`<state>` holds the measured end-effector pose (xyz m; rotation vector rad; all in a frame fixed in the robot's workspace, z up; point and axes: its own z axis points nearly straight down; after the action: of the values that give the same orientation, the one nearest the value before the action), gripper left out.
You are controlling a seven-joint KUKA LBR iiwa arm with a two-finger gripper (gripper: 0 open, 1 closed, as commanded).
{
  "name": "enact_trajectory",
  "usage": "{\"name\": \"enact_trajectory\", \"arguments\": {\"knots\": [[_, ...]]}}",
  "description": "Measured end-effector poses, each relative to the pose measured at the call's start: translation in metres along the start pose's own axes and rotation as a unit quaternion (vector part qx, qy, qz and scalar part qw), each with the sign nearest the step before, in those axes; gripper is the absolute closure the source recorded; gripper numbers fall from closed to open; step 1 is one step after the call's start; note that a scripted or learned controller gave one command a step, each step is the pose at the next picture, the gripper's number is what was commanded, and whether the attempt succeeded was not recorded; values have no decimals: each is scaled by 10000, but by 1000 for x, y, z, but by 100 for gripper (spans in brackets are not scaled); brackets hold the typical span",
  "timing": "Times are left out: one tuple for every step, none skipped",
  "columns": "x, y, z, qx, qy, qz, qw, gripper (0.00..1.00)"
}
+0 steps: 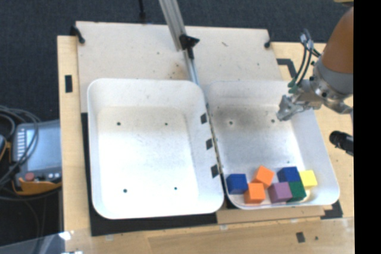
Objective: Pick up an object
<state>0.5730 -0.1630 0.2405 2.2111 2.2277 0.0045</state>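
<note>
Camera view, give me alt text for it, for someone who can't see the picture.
A grey robot arm reaches in from the right, its end effector above the upper right part of the right bin, apart from a cluster of small coloured blocks at that bin's near edge: blue, orange, purple, green and yellow. The left bin sits beside it on the bench.

Slanted aluminium rail [168,0], grey pendant [37,149]

blocks [274,184] in right bin [253,128]
</note>
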Motion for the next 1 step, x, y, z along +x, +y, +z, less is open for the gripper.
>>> {"name": "enact_trajectory", "arguments": {"knots": [[42,2,2,14,2,7,10000,100]]}}
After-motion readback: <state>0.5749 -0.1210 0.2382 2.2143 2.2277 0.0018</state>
